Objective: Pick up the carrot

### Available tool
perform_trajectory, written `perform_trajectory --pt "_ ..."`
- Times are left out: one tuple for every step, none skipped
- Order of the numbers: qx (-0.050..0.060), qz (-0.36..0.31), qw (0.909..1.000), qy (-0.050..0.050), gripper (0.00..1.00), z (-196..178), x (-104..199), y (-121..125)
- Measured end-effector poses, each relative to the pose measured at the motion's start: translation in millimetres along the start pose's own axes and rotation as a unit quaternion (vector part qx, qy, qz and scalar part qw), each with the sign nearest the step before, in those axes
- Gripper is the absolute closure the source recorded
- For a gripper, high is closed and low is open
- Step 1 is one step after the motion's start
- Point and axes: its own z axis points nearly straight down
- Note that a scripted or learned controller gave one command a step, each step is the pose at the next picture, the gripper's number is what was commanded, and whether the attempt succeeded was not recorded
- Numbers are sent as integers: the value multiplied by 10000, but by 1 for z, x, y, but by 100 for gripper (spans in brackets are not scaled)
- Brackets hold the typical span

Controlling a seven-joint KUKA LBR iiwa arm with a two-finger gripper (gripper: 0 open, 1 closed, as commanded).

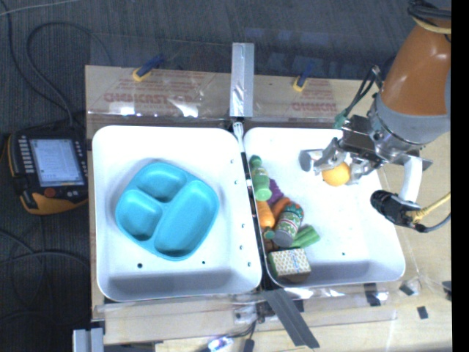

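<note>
**Arm over right bin, hand closed on a round fruit; carrot in the pile**

Highest toward the lens is the arm's orange band [418, 68], reaching in from the right above the far right corner of the right bin [366, 262].

Carrot [264, 214]: lies in the right bin, close against the divider wall between the two bins, about midway along it. It is part of a tight cluster of items and is not lifted. A second orange piece [282, 206] sits just beside it; I cannot tell whether that belongs to the carrot.

Around the carrot:
- green bottle [259, 179] just behind it, lengthwise along the divider
- purple item [276, 191] touching the bottle's right side
- small jar with a green label [289, 223] just right of the carrot, tilted
- green item [308, 235] at the jar's lower right
- patterned box [290, 262] in front, by the near wall

Hand [333, 169]: hovers over the far middle of the right bin, well apart from the carrot and to its right. A round orange-yellow fruit [335, 176] sits between its two pale fingers [311, 159], which are narrowed onto it.

Left bin [110, 270]: holds a blue divided plate [167, 207], near centre.

Worktop [176, 86]: brown, with two yellow-and-blue clamps [149, 67] on the far edge. Teach pendant [47, 169] lies on the dark floor to the left.
</note>
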Motion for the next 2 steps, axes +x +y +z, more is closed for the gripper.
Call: perform_trajectory --pt "24 -2 10000 -12 100 -8 0 0" --pt "-6 -2334 9724 2 100 -21 -44 8"
